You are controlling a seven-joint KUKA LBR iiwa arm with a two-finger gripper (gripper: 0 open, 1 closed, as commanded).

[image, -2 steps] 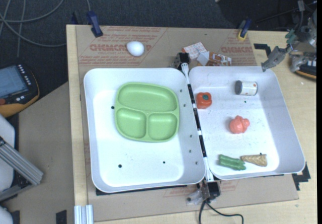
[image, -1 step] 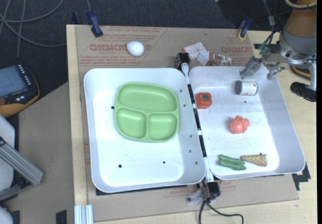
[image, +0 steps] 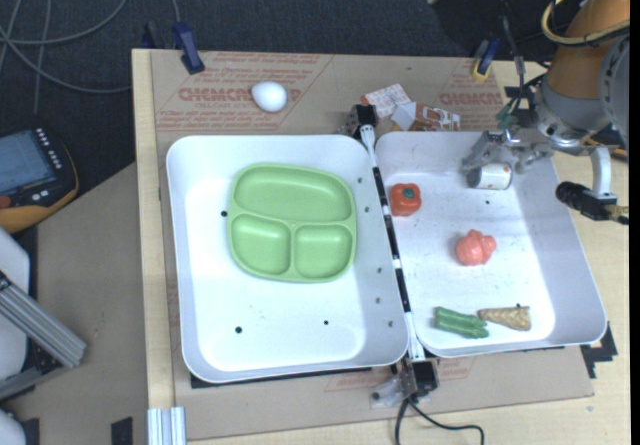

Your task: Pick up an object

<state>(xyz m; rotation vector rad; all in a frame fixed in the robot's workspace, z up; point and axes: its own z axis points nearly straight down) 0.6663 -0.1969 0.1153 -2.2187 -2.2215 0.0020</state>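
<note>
My gripper [image: 490, 173] hangs over the far part of the right bin [image: 560, 263], reaching in from the right, with nothing visible between its fingers. In that bin lie an orange-red tomato-like toy [image: 405, 198] by the left wall, a pink-red strawberry-like toy [image: 475, 247] in the middle, and a green bean-like toy [image: 460, 323] beside a tan wedge [image: 506, 317] near the front edge. The gripper stands well behind the pink toy and to the right of the orange one.
The left bin [image: 200, 313] holds a green three-compartment plate [image: 292, 221]. A white egg-shaped object [image: 268, 95] rests on the cardboard behind the bins. Small packets [image: 400, 108] and clamps sit along the back edge.
</note>
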